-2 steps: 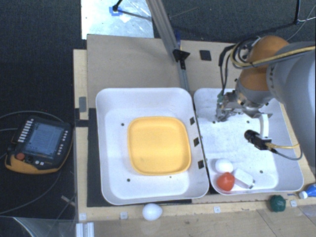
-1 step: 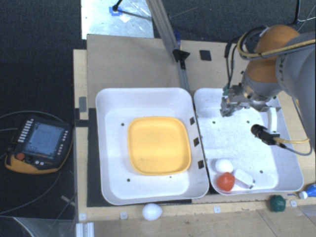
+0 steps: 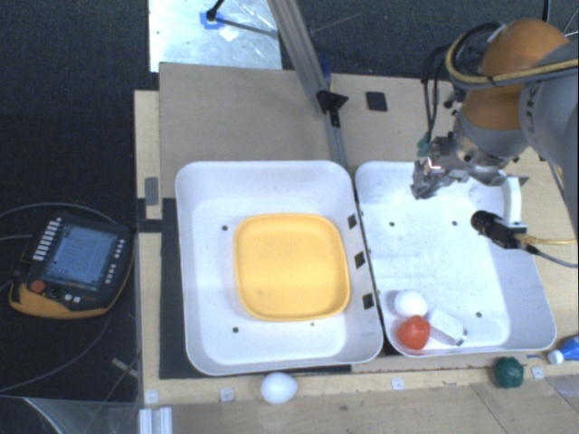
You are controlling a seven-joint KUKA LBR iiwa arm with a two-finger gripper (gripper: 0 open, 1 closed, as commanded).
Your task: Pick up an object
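Red ball (image 3: pixel 413 333), white ball (image 3: pixel 409 304) and small white block (image 3: pixel 446 325) clustered in the near corner of the right bin (image 3: pixel 452 242), touching or nearly so. Gripper (image 3: pixel 427 181) poised over the far edge of that same bin, well apart from the cluster; nothing seen between its fingers, spread or pressed together impossible to tell. Judged as the approach step, no grasp yet. Next: travel across the right bin toward the cluster, then descend onto one piece without nudging its neighbours.
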